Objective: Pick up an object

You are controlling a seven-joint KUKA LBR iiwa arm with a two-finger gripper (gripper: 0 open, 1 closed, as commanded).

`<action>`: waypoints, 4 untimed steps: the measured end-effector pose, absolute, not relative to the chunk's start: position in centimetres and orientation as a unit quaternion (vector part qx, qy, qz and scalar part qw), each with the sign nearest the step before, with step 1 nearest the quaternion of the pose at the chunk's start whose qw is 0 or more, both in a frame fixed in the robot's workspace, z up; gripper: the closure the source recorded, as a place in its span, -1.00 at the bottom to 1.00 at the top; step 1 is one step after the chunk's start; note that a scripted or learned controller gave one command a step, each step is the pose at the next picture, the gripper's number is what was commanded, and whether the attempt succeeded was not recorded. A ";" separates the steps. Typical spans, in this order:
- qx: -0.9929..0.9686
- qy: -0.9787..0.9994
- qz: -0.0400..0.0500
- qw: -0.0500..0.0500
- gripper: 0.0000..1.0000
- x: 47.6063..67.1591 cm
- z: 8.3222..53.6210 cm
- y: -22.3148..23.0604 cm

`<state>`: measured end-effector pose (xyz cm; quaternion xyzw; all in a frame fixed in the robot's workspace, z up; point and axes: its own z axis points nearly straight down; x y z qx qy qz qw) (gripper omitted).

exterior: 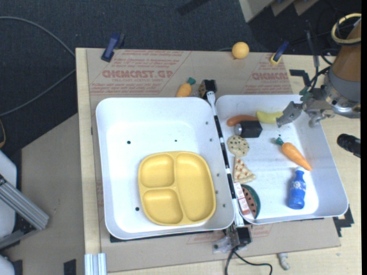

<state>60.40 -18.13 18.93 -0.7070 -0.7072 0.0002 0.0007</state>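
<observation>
Whether the fingers of the gripper are parted or pinched I cannot tell; it hovers at the far edge of the right bin. Nearest in that bin, a watermelon slice and blue bottle lie by the front edge. Farther back come a pizza slice, cookie and carrot. At the far edge lie a black block, sausage and banana. A yellow divided plate fills the left bin's front.

Grey arm, orange band above wrist, dark cables alongside, grey metal jaws.
</observation>
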 end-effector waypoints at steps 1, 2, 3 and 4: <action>-0.706 -0.708 -0.001 0.001 -1.00 58.4 8.5 -21.4; -0.707 -0.707 0.000 0.001 -1.00 56.3 8.4 -18.4; -0.707 -0.707 0.000 0.000 1.00 56.4 9.5 -18.4; -0.706 -0.708 -0.001 0.000 1.00 58.7 8.4 -11.0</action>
